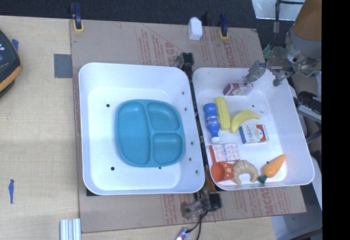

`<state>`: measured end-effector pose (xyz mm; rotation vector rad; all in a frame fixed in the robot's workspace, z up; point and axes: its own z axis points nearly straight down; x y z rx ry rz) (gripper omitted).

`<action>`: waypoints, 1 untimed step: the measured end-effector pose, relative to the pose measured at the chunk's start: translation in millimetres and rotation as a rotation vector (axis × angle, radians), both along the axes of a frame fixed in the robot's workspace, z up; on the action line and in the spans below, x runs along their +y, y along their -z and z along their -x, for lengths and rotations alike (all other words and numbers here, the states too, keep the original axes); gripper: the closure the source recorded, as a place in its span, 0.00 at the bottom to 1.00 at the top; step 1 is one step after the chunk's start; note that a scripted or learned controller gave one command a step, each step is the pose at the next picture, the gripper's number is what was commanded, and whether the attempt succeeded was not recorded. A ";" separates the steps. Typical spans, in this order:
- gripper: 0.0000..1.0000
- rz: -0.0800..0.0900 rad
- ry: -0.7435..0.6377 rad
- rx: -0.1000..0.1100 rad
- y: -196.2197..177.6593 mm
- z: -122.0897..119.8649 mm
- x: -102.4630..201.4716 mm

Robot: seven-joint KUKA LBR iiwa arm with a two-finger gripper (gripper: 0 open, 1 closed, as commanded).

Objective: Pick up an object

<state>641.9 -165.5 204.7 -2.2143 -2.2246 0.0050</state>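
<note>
Nearest, along the right bin's (pixel 303 140) front edge, lie a carrot (pixel 273 167), a croissant (pixel 245 170) and a red cup (pixel 218 171) — loose clutter for grasping. Mid-bin sit a blue bottle (pixel 211 120), two bananas (pixel 236 117) and a small carton (pixel 253 134). At the far edge the gripper (pixel 268 71) hovers, fingers seemingly spread, holding nothing, just beside a red-and-white packet (pixel 237 89) — perhaps its target. A blue tray (pixel 149 133) fills the left bin (pixel 93 124); cardboard (pixel 136 42) covers the bench.
</note>
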 end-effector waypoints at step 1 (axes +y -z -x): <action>0.00 0.001 -0.001 0.001 101.4 30.1 59.6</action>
